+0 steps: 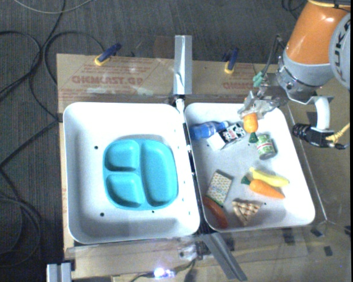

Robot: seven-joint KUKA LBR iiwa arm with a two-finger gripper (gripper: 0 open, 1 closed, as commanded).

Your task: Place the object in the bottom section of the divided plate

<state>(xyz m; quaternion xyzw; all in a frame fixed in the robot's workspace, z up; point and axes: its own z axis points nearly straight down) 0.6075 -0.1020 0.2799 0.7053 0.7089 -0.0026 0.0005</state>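
- The divided plate (142,173), a blue dish with three sections, lies in the left bin (76,157); all three sections show bare blue.
- The gripper (254,108) hangs over the upper edge of the right bin (300,175), far to the right of the plate, beneath the grey wrist and the orange band of the arm (317,34).
- A small orange object (250,123) sits right at the gripper's tip, right of the plate; whether it is clamped there or merely lies below the gripper cannot be told, as the metal parts blur together at this spot.
- How the gripper is set, spread or pressed together, cannot be told either.
- The arm is cut off by the top and right edges of the view.
- Just left of the orange object, nearer the plate, lie a blue bottle (207,130) and a dark printed packet (232,134) touching a white piece; their shapes run together.
- A small green-lidded jar (265,146) lies below the orange object.
- Lower in the right bin are a yellow banana (270,178) resting on a carrot (266,188), a patterned square card (220,187), a reddish-brown piece (216,211) partly hidden by the bin's rim, and a wedge-shaped waffle-like piece (245,210).
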